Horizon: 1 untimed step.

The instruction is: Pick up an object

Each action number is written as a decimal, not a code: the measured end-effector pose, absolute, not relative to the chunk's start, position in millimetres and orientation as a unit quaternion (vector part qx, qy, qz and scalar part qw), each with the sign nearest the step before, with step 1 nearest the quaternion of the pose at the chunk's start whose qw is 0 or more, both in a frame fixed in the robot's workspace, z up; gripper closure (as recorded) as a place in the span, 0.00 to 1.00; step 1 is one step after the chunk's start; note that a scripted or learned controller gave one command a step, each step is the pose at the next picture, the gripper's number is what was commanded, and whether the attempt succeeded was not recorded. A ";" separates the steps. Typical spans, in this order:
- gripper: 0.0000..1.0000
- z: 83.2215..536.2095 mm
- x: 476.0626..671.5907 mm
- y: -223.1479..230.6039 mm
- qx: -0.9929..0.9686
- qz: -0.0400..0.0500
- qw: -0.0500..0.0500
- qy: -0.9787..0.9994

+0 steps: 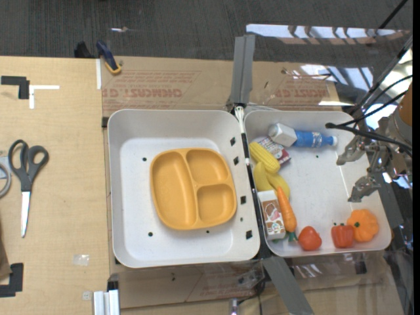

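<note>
Sitting in the right bin's (308,182) near corner, the small orange pumpkin (363,224) touches a red pepper (342,235), with a tomato (310,238) just beyond. Right above it hovers the tool (359,169), fingers spread, nothing between them. Trouble ahead, I reckon: a descent could clip the bin wall or nudge the pepper, and the round pumpkin may squirt free.

Bench and floor, overhead slant view.
Pale wood bench top (52,195) is lying under brown printed cardboard (167,87); dark grey carpeted floor (197,8) is running along the top; 1 pair of grey-handled scissors (26,176) is resting at left; 1 blue-and-yellow clamp (108,58) is sitting on the bench edge; bright daylight is reflecting off a glossy panel (328,35) at upper right.
</note>
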State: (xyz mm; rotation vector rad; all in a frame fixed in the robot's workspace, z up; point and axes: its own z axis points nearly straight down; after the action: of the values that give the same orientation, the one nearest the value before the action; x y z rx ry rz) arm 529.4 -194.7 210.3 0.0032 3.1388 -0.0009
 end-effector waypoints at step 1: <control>0.00 92.3 482.7 -140.6 0.059 0.000 0.002 0.998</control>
State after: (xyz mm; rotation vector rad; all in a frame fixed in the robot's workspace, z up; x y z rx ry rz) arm 482.7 -140.6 92.3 0.1861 3.1328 -0.0009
